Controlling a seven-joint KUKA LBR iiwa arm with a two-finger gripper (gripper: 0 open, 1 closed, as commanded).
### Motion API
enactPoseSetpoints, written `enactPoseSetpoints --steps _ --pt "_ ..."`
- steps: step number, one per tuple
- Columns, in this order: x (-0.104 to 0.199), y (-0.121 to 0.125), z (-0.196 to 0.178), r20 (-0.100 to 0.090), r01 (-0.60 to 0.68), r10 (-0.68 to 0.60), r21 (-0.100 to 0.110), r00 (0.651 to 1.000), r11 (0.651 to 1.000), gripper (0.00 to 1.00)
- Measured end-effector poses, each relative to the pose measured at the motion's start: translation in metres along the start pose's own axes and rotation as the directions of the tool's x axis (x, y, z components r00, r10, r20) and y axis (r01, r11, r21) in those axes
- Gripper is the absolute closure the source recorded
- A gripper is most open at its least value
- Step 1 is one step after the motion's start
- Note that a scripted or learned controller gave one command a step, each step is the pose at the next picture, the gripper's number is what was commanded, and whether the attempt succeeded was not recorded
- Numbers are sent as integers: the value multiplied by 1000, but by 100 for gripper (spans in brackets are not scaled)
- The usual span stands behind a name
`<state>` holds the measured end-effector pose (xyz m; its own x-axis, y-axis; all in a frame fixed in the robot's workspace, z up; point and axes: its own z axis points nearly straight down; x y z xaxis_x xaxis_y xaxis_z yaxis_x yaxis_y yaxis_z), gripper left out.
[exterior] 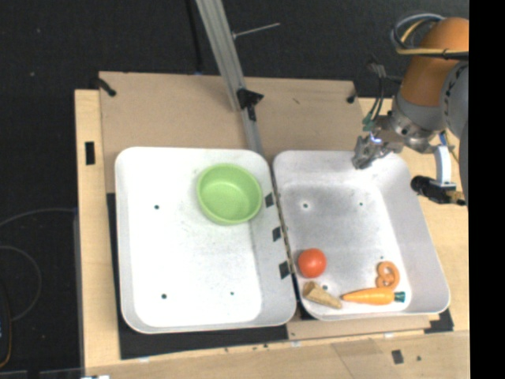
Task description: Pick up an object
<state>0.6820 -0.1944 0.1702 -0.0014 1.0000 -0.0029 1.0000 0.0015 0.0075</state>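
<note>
Below us, we look down on a bench [91, 212] bearing two shallow white bins side by side. We see the left bin [158, 275] holding a green bowl [229, 193], upright, toward its far right part. We see the right bin [355, 212] holding four small things along its near edge: a red ball, perhaps a tomato [312, 262], near the left wall; a tan wedge [321, 295] just nearer than it; an orange carrot [369, 296] lying lengthwise beside the wedge; and an orange ring-like piece [387, 274] just beyond the carrot's right end.

The grey arm with its orange band [430, 61] reaches in from the right. Its gripper [368, 151] sits over the far edge of the right bin, well apart from those things. We see nothing between its tips, and the view is too small for us to tell whether it is parted or closed.
</note>
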Motion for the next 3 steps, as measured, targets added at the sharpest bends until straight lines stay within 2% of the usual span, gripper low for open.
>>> enactPoseSetpoints --steps 1,2,3 --pt "1 2 -66 0 5 -5 -2 1000 1000 100" --pt "-1 3 -106 -1 8 -8 1 1000 1000 100" --pt "46 -9 -96 -3 4 -4 7 1000 1000 100"
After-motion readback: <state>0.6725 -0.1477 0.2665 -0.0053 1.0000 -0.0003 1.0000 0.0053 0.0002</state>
